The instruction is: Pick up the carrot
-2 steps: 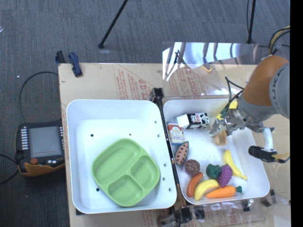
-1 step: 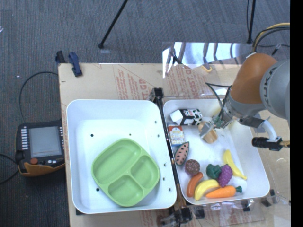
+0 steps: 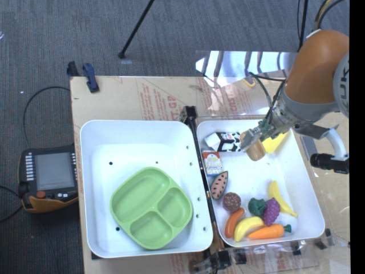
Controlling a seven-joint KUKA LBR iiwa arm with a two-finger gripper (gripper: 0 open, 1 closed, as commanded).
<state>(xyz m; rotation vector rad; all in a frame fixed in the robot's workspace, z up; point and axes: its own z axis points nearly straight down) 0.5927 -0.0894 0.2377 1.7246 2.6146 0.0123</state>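
The carrot (image 3: 266,232), orange with a green top, lies flat near the front edge of the right bin (image 3: 305,181). It sits between a yellow banana (image 3: 247,227) and the bin's front right corner. My gripper (image 3: 254,146) hangs over the back part of that bin, well behind the carrot. A small tan object (image 3: 256,152) shows at the gripper's tip, and I cannot make out whether it is held. A yellow piece (image 3: 275,142) lies just behind the gripper.
Around the carrot are purple grapes (image 3: 271,211), broccoli (image 3: 256,205), an orange sausage (image 3: 232,222), a brown ball (image 3: 231,200) and a second banana (image 3: 281,198). A watermelon slice (image 3: 219,185) and small cartons (image 3: 213,163) lie by the left wall. The left bin holds a green divided plate (image 3: 151,207).
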